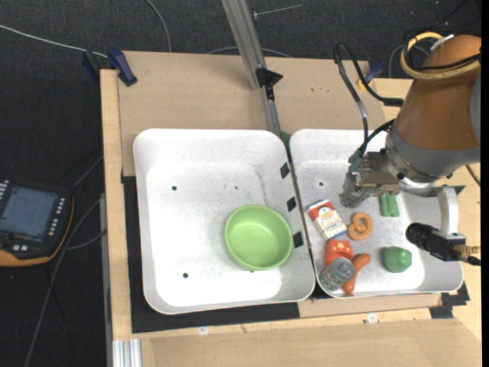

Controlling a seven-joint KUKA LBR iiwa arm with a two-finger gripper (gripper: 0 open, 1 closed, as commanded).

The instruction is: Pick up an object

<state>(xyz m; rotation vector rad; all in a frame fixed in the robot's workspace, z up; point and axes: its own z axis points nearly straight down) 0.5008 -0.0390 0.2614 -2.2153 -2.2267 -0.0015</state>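
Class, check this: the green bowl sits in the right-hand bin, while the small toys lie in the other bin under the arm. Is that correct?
Not quite. The camera view shows the green bowl in the left-hand bin, while the small toys, such as the orange ring, lie in the other bin under the arm.

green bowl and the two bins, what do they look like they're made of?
Green bowl: probably moulded plastic. Uniform lime colour, smooth satin surface with soft highlights, thick rounded rim.

Left bin and right bin: probably thin formed plastic, though coated metal can't be ruled out. Matte white, rounded corners, shallow sloped walls, faint dark speckling and a few dark spots on the left one's floor.
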